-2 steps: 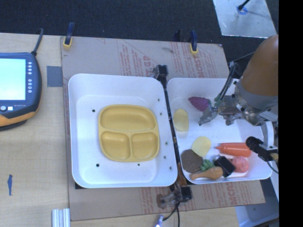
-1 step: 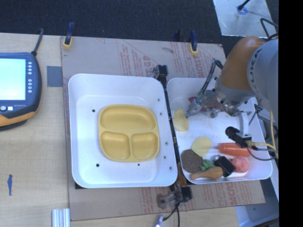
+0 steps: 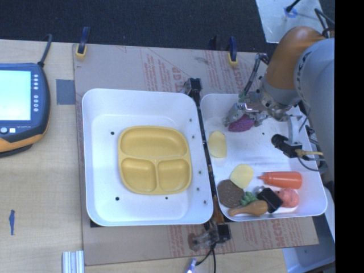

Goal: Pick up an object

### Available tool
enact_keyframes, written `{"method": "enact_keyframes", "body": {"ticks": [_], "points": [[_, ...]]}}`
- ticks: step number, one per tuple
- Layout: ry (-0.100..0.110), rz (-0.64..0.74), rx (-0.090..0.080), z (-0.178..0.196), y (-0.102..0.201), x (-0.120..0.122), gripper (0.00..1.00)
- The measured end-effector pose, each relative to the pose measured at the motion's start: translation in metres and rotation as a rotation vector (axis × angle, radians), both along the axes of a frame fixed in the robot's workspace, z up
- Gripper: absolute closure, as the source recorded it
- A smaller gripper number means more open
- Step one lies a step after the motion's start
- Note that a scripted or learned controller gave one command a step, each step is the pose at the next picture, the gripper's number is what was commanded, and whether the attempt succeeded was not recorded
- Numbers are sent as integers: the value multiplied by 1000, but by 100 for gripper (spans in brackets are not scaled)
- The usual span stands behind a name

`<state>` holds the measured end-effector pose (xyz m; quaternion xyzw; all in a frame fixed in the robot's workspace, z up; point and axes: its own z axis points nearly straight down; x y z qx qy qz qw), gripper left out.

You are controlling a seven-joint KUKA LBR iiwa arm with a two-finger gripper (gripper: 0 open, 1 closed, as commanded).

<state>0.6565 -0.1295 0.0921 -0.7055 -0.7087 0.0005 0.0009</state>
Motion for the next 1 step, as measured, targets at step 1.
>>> {"method": "enact_keyframes", "body": {"ticks": [1], "points": [[1,3,0,10,0,0,100]]}}
